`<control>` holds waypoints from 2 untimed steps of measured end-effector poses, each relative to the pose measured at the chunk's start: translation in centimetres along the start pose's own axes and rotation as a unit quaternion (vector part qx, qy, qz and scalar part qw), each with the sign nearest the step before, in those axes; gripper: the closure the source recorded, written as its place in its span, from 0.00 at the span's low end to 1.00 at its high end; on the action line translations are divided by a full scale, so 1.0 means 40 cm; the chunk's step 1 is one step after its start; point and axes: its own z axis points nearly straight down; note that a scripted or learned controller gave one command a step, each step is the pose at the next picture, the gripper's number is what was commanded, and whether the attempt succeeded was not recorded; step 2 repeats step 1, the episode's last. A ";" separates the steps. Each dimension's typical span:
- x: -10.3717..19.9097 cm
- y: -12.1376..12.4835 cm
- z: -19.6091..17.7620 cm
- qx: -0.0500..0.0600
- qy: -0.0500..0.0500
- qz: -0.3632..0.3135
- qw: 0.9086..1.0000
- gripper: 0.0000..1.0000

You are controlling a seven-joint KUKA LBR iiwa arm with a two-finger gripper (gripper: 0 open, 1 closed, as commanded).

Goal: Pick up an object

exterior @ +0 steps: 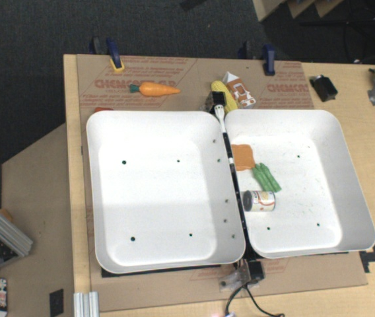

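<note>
Can (260,201) on its side, lengthwise left-right

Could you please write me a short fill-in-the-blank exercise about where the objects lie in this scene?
1. The small tin can lies in the ____ white bin.
2. The orange toy carrot lies on the brown board, ____ both bins.
3. The flat orange square touches the ____ bundle of sticks.

Missing words: right; outside; green

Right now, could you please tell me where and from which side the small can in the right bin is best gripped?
Grip the small can across the middle of its round body, coming straight down from above. It lies on its side, long axis running left-right in the view, so the fingers would probably close best from the near and far sides. Its left end sits close to the right bin wall, and the green piece lies just behind it.
</note>
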 end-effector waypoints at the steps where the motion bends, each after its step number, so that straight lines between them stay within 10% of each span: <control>1: 0.101 -0.094 -0.132 -0.002 0.001 -0.001 1.000 1.00; 2: 0.101 -0.094 -0.132 -0.002 0.001 -0.001 1.000 1.00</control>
